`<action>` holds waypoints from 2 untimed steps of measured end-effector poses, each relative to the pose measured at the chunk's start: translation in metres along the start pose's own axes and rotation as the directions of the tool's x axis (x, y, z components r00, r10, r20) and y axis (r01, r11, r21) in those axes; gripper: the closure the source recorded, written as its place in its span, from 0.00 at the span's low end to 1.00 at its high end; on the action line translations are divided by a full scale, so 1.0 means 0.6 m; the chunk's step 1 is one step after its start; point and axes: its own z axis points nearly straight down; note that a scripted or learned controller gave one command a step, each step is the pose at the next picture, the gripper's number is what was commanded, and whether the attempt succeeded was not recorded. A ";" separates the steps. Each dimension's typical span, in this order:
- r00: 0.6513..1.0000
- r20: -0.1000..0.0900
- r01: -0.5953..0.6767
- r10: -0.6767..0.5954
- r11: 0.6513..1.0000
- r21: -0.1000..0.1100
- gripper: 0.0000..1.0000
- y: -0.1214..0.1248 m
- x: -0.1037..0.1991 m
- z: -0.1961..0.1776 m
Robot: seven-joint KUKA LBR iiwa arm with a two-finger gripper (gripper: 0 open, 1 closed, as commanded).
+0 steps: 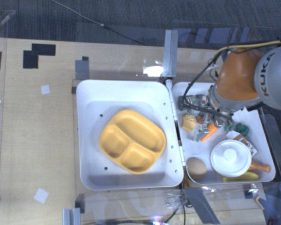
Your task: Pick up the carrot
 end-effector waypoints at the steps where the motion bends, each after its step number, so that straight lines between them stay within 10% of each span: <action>1: 1.000 0.025 0.005 -0.005 1.000 0.002 1.00 0.002 -0.014 -0.033; 2: 0.992 -0.009 0.124 -0.124 0.992 -0.004 1.00 0.075 0.141 -0.159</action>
